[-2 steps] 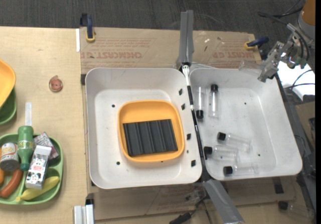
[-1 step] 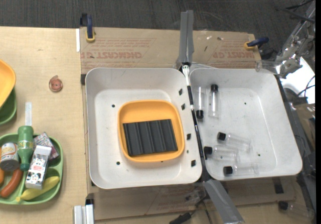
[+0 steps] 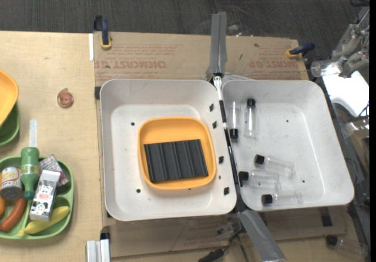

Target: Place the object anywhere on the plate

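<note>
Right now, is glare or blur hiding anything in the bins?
Camera view: even light and sharp focus on the orange plate; the clear vials in the right bin nearly blend into the white, black caps showing best; blown-out glare at the right edge.

plate (image 3: 176,128): glossy orange plastic | vials (image 3: 251,117): clear plastic, black caps

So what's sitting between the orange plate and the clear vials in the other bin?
In the camera view, the two bins' adjoining white walls separate the orange plate from the clear vials, plus bare bin floor either side.
</note>
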Motion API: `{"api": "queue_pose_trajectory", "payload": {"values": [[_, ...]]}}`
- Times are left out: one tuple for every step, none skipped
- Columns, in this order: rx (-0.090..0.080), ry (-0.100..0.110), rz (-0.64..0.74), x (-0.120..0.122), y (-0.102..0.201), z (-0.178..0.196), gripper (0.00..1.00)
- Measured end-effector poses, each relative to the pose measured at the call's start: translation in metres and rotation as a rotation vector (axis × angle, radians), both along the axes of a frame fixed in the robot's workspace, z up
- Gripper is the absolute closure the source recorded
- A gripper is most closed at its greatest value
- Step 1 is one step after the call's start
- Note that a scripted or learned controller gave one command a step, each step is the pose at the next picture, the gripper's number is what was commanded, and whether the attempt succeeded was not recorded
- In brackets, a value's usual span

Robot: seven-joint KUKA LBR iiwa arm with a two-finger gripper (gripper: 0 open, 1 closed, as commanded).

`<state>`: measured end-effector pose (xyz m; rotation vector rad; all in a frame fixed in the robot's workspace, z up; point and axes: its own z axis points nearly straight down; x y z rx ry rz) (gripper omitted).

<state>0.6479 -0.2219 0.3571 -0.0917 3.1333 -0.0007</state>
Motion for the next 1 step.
{"api": "queue_pose_trajectory", "payload": {"values": [[-0.001,0.000,0.252,0.0123,0.0001,0.0594,1.00]]}}
